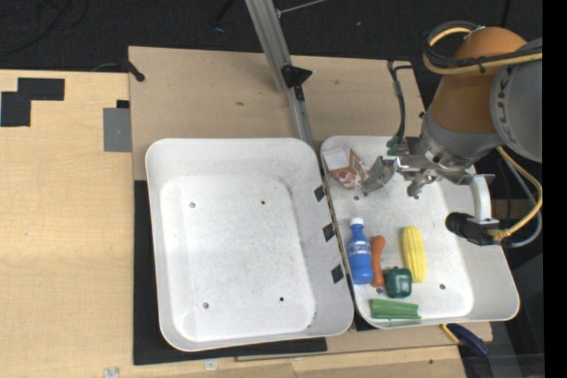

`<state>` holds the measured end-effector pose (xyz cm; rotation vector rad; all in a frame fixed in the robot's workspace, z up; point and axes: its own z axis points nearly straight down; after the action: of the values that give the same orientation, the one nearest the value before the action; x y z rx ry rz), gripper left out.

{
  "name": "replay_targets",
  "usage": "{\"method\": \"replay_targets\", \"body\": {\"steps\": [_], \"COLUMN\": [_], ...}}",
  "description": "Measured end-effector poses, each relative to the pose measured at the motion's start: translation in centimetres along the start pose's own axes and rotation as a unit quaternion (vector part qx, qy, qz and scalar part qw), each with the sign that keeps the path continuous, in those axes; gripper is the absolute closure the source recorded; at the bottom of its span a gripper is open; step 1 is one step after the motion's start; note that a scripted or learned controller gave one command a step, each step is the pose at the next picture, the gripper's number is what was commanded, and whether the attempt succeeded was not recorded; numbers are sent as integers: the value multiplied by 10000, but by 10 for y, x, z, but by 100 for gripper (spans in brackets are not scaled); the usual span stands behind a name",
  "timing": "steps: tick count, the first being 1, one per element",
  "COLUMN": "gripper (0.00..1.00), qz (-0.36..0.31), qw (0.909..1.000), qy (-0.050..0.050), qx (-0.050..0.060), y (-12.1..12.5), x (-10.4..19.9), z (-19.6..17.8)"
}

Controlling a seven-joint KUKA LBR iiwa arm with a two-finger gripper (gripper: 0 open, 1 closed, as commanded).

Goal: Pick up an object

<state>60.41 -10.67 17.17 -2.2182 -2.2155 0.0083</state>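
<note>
Currently the jaws [400, 173], state not discernible, are being held right of centre above the carton [345, 168]. It is being judged light, crushable; a hold across its flat sides is being favoured.

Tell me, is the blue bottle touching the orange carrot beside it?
Cannot tell. In the camera view the blue bottle and the orange carrot lie side by side in the right bin, too close to show contact or a gap.
</note>
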Motion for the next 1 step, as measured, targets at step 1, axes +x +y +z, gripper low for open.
{"method": "replay_targets", "body": {"steps": [1], "gripper": [0], "qz": [-1], "qw": [10000], "qy": [4], "qx": [6], "y": [-11], "x": [-2], "z": [56]}}
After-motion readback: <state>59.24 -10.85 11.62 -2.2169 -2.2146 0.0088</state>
